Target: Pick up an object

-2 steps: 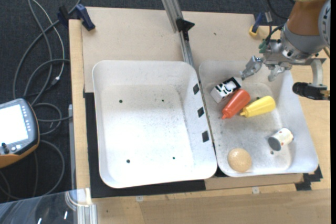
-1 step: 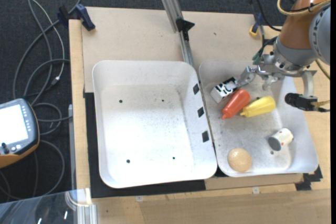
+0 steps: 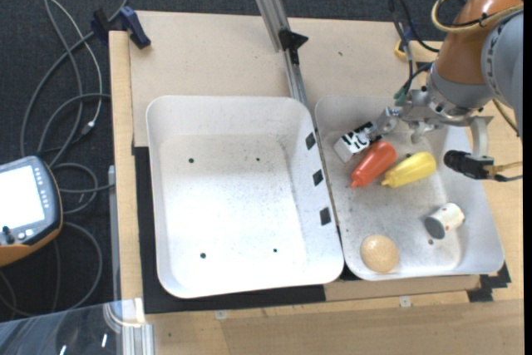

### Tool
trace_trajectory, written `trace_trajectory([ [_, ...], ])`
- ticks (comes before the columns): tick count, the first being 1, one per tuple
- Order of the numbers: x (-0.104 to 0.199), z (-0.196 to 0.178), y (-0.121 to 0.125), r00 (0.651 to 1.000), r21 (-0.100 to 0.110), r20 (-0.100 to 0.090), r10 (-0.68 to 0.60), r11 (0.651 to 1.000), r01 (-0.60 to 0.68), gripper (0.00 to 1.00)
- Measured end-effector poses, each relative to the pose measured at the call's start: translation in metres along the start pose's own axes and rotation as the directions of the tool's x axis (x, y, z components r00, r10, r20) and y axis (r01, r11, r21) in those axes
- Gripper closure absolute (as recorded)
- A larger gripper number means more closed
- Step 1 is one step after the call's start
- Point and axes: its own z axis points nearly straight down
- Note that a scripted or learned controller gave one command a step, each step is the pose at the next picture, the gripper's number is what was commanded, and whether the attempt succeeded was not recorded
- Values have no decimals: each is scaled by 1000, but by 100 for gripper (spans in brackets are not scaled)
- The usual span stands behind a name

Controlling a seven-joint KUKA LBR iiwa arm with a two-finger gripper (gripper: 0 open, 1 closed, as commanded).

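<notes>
Reaching in from the upper right of the frame, the grey arm (image 3: 486, 54) with its glossy orange band hangs over the top edge of the right bin (image 3: 474, 258). Its gripper (image 3: 407, 114) sits low near the bin's upper rim; whether it is spread or closed cannot be told from this angle, and nothing shows clamped in it.

Just left of the gripper lies a small white-and-black block (image 3: 354, 140). Touching it below is a smooth orange-red tapered bottle shape (image 3: 371, 164), and beside that, to the right, a glossy yellow oblong piece (image 3: 409, 169). Lower right rests a small white-and-grey cylinder (image 3: 445, 219), and near the bin's bottom rim a round tan ball (image 3: 379, 252).

The left bin (image 3: 166, 179), a shallow speckled white tray with rounded corners, lies at centre left.
</notes>
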Motion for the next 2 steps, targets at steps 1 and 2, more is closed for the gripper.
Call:
trace_trajectory([
  [1,0,-11,1,1000,-3,-1,1,1000,-1,100],
  [2,5,-72,11,1000,5,-1,0,1000,0,100],
])
